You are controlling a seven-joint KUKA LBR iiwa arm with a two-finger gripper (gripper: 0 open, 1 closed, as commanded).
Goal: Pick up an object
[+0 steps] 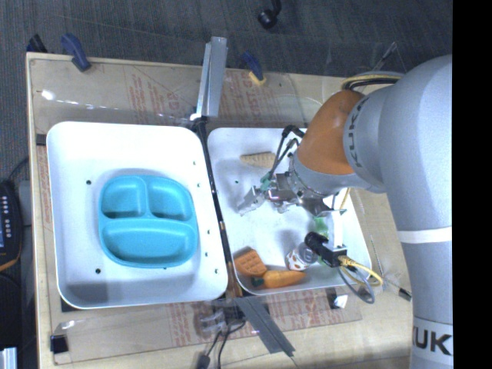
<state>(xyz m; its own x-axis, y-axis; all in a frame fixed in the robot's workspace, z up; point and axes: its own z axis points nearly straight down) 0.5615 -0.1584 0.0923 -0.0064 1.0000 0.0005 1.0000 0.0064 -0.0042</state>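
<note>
Carrot (280, 280) below tool (250, 201)

This looks like a robotics lab. A plywood bench (46, 98) stands on dark carpet (138, 10), its transparent cover sheet held by blue clamps (75, 52) along the far edge. Two white bins (65, 141) sit side by side, and a grey industrial arm (407, 152) with exposed cables (361, 271) reaches in from the right.

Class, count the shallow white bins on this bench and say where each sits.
2: one shallow white bin on the left, holding a blue divided tray; the other right beside it, under the arm.
</note>
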